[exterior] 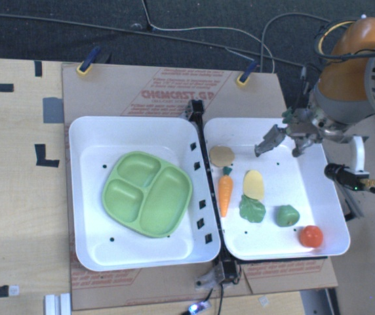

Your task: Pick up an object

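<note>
My gripper [283,147] hangs above the far right part of the right bin [325,195], its two grey fingers [267,143] spread apart with nothing between them. Below and left of it lie a tan cookie-like piece [221,155], an orange carrot [225,193], a yellow piece [254,184], a green broccoli-like lump [252,210], a green round piece [287,214] and a red tomato [311,236]. None of them touches the gripper.
The left bin [82,176] holds a green divided plate [148,193]. A black divider strip [202,169] runs between the bins. Cables cross the dark floor behind the bench, and yellow-blue clamps [87,62] pin the cardboard sheet.
</note>
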`<state>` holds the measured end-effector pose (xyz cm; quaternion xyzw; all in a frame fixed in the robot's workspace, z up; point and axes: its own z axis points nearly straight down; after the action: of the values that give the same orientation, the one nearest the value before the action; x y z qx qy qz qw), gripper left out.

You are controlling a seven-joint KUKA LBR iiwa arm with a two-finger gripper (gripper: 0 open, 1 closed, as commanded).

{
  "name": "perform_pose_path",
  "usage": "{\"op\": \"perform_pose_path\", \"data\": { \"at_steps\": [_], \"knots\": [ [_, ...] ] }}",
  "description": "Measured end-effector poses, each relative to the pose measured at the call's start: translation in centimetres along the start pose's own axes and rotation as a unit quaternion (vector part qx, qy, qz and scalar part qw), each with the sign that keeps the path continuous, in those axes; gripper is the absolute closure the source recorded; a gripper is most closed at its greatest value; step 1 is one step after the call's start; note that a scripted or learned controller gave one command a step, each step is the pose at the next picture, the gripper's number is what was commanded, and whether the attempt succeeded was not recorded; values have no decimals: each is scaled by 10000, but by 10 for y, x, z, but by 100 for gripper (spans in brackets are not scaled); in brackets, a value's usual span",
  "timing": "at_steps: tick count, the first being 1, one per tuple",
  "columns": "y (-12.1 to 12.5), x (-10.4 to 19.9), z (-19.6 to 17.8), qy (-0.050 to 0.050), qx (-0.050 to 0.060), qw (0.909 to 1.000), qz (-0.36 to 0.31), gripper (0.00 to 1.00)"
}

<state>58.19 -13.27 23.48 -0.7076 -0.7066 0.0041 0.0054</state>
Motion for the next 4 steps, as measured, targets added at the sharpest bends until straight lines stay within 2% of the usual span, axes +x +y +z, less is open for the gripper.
{"op": "perform_pose_path", "data": {
  "at_steps": [1, 4],
  "knots": [
    [2, 0, -7, -9, -59, 10000, -17, 0],
    [0, -11, 131, -12, -35, 10000, -9, 0]
  ]
}}
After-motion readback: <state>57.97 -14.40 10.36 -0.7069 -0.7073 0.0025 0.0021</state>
